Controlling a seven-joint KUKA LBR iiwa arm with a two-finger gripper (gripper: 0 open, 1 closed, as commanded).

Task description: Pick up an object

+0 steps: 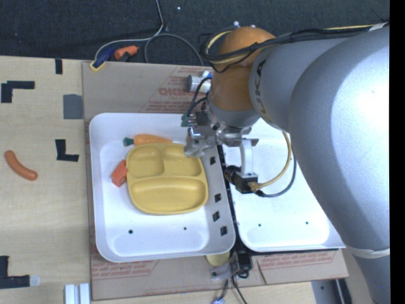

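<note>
Orange carrot (152, 139) — half behind yellow tray (167, 179)

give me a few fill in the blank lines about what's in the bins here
The yellow divided plate lies in the ____ bin in the camera view.
The carrot lies along the plate's ____ edge.
The sausage lies on the bench, ____ the bins.
The gripper hovers by the plate's upper ____ corner.

Missing: left; upper; outside; right
</note>
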